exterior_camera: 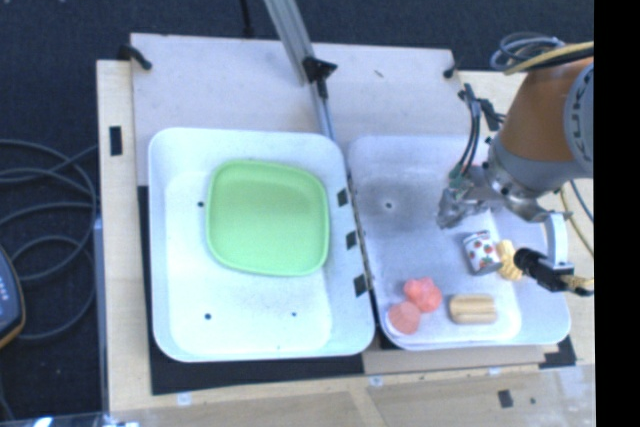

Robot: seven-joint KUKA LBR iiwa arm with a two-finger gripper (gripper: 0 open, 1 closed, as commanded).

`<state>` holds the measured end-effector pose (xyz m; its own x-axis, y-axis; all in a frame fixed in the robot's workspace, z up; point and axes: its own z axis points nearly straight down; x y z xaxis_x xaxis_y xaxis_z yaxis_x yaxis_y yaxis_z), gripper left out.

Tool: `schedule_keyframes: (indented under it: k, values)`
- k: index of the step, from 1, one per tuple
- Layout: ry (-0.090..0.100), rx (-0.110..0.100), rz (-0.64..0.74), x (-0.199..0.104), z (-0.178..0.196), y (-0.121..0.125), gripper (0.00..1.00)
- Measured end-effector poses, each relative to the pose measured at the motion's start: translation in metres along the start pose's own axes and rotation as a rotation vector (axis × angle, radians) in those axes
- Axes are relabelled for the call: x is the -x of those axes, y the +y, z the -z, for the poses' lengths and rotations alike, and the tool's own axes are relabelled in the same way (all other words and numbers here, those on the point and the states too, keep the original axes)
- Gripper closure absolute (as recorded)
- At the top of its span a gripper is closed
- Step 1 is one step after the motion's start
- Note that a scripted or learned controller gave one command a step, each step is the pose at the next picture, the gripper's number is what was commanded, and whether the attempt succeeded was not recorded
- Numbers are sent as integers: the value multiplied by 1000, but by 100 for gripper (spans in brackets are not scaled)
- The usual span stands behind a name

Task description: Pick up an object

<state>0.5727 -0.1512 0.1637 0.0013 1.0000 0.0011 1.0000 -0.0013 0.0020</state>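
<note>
The grey two-finger gripper (452, 210) hung low over the right white bin (400, 177); whether its tips stood apart could not be told. The small white cube with red spots (480, 252) lay just beyond it toward the bin's near edge, closest of the objects.

Robotics lab, bench (240, 85) with 2 white bins (170, 215), loose cables (40, 205)

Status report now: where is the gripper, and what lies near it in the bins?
Gripper low in right white bin, nothing seen held. Small white spotted cube just beside it. Pink pieces, tan roll nearer front. Green square plate in left bin.
</note>
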Motion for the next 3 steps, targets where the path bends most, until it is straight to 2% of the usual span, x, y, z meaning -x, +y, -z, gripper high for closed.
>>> schedule_keyframes:
  k: [1, 2, 3]
  values:
    - [-2, 4, 2, 0, 59, 9, 100]
    - [-1, 2, 1, 1, 99, 10, 100]
    - [-1, -2, 5, -55, 88, 29, 100]
